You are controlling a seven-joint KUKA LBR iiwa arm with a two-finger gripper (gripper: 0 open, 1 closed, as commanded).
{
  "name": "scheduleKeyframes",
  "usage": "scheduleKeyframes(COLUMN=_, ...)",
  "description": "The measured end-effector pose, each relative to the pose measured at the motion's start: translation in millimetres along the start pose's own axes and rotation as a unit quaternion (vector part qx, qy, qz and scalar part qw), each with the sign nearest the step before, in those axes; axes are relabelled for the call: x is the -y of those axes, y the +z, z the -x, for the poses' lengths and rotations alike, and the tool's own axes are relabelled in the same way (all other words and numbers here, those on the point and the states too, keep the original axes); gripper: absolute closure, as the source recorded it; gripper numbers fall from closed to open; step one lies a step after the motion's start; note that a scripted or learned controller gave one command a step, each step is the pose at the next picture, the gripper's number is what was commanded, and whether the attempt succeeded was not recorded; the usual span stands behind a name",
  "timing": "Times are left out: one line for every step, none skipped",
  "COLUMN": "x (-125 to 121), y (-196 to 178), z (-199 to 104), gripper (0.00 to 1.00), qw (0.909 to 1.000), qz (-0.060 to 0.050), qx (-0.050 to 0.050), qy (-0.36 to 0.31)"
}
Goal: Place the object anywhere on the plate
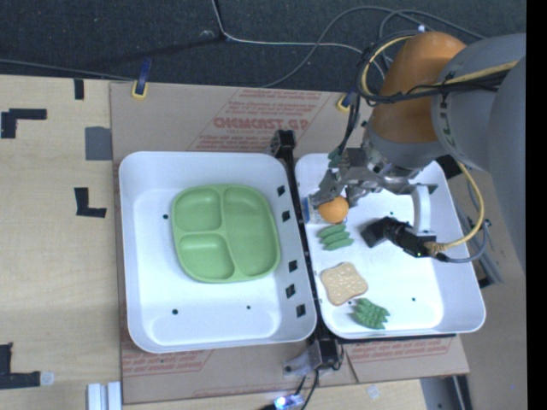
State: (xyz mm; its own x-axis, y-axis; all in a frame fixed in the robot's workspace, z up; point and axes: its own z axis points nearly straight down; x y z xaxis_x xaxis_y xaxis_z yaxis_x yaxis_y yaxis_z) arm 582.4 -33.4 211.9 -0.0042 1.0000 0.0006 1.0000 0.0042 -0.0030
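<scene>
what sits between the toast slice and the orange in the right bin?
In the camera view, a green pea pod lies between the orange and the toast slice, on the right bin's floor.

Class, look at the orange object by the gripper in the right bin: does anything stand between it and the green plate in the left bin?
Only the bins' adjoining walls lie between the orange object, which sits by the gripper, and the green divided plate. They are low, so lifting over them should clear. Nothing visible lies on the plate.

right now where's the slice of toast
The toast lies in the right bin, near its left wall, between the green pods above and another green piece below.
</scene>
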Motion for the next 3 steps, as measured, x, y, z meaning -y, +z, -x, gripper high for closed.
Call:
scheduleKeyframes(x=24, y=-13, z=-48, gripper=1.0, qw=1.0, qz=0.0, qx=0.0, qy=0.001)
scheduleKeyframes(x=51, y=-16, z=-105, gripper=1.0, qw=1.0, qz=0.0, qx=0.0, qy=-0.001)
scheduleKeyframes(x=75, y=-21, z=-146, gripper=1.0, qw=1.0, qz=0.0, qx=0.0, qy=0.0)
